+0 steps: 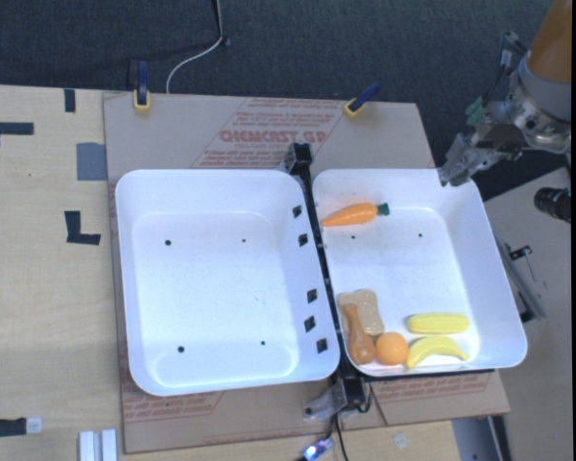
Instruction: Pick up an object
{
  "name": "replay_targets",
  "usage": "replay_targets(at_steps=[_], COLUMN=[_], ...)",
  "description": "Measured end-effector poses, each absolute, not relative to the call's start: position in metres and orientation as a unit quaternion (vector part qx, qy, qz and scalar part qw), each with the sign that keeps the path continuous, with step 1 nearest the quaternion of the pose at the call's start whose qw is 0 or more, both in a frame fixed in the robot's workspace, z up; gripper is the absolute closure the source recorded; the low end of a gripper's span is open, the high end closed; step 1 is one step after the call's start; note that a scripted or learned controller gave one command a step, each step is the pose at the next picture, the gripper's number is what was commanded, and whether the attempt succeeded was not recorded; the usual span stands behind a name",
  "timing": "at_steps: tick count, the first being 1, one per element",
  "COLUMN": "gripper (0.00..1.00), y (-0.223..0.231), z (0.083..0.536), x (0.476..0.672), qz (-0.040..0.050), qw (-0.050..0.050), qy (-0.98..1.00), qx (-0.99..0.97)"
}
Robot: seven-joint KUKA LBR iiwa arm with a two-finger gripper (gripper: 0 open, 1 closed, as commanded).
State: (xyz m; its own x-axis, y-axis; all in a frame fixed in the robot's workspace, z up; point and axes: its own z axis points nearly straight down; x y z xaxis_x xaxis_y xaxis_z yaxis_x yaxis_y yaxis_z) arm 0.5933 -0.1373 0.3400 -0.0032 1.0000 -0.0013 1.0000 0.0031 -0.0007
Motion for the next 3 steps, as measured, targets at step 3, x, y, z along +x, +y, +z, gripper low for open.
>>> replay_targets(at_steps=[3], gripper=[1.00], y=[0.067], z=[0.506], x=[0.606], qz=[0.0022], qw=[0.001], qy=[0.711], qx=[0.703])
